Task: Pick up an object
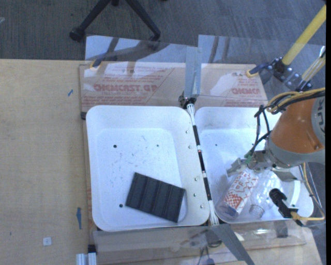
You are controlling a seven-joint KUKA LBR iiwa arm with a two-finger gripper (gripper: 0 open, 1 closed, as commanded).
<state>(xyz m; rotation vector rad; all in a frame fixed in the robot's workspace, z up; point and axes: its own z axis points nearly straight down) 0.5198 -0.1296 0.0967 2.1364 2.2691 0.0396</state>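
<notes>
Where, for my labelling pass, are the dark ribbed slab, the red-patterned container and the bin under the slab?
dark ribbed slab [155, 197]: camera view, middle of its top face.
red-patterned container [239, 192]: camera view, its printed side.
bin under the slab [93, 155]: camera view, its outer side wall.

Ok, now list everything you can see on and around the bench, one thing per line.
Ribbed slab: one, dark grey, lying flat in the left bin near its front edge.
Container: one, clear with a red-and-white print, lying on its side in the right bin, front left part.
Left bin and right bin: two, white, side by side on the bench.
Bench: one, pale wood, under both bins.
Stand legs: black, on the floor beyond the bench.
Arm: one, grey with orange band, over the right bin.
Pincer: one, metallic, at the container's upper end.
</notes>
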